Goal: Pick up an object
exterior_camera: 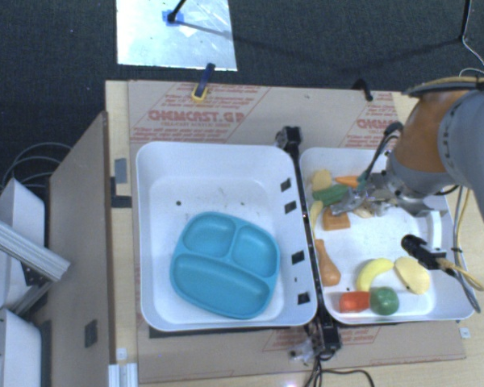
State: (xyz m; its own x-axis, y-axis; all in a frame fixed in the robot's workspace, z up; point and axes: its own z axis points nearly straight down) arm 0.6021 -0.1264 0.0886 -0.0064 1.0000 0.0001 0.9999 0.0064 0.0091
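fixed overhead camera, slanted, both bins (157,216)

A big grey robot arm (468,139)
It is round and smooth, with an orange band (423,135) near the wrist. Thin dark cables (381,153) run down to its small metal gripper (361,202).

The only readable lettering is red print on the brown protective sheet (226,107) covering the bench under the two bins. Near the sheet's far edge, behind the left bin (157,240), large red capitals read "CHEMCAST GP". The same print repeats toward the far right corner, behind the right bin (444,297), but there it is partly hidden and cannot be read in full.
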